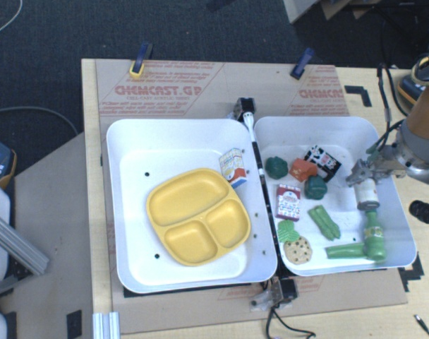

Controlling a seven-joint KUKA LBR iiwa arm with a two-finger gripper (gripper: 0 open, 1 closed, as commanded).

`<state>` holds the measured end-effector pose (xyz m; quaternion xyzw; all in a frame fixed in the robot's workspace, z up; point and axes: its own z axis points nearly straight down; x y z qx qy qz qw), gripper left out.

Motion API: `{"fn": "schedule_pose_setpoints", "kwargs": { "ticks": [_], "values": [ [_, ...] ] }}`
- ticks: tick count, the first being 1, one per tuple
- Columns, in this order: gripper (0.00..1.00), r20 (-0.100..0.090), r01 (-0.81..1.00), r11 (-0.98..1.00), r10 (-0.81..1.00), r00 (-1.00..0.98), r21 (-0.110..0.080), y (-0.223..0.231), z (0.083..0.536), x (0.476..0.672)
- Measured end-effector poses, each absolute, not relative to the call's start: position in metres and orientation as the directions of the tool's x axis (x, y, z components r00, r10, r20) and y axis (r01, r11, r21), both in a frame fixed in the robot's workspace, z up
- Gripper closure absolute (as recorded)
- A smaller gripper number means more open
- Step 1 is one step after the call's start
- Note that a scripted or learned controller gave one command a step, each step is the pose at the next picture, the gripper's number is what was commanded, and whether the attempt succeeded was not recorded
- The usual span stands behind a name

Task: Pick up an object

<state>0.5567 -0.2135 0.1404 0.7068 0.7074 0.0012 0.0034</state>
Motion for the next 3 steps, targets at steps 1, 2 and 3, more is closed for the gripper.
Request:
{"fn": "schedule_pose_setpoints", "kwargs": {
  "ticks": [1,2,3],
  "values": [
    [1.00,-0.004,1.000,0.001,1.000,-0.001,0.008,-0.221,0.203,0.557],
    [1.00,-0.003,1.000,0.001,1.000,-0.001,0.005,-0.221,0.227,0.558],
    [1.00,0.002,1.000,0.005,1.000,-0.005,-0.001,-0.174,0.234,0.552]
  ]
}}
